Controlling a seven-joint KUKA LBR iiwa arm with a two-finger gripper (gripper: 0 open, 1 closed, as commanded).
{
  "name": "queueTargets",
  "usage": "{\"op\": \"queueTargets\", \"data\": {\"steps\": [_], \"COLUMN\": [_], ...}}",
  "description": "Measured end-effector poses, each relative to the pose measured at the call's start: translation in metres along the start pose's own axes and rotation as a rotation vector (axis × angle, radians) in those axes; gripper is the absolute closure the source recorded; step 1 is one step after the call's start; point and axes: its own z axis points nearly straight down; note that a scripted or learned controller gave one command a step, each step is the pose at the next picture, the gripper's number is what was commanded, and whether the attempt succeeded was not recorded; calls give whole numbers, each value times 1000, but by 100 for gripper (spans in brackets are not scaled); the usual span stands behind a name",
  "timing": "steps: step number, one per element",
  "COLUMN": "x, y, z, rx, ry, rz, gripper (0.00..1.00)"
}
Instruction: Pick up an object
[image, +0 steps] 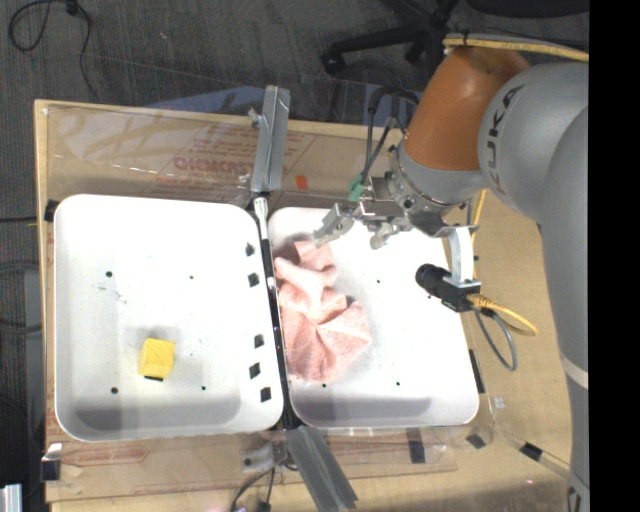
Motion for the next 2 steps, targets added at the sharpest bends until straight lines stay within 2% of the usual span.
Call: {"op": "queueTargets", "data": {"steps": [1, 2], "x": [1, 3], "y": [12, 12], "z": [150, 141], "rx": [-3, -2], "ry": [-8, -5], "rz": [24, 19], "gripper": [0, 100]}}
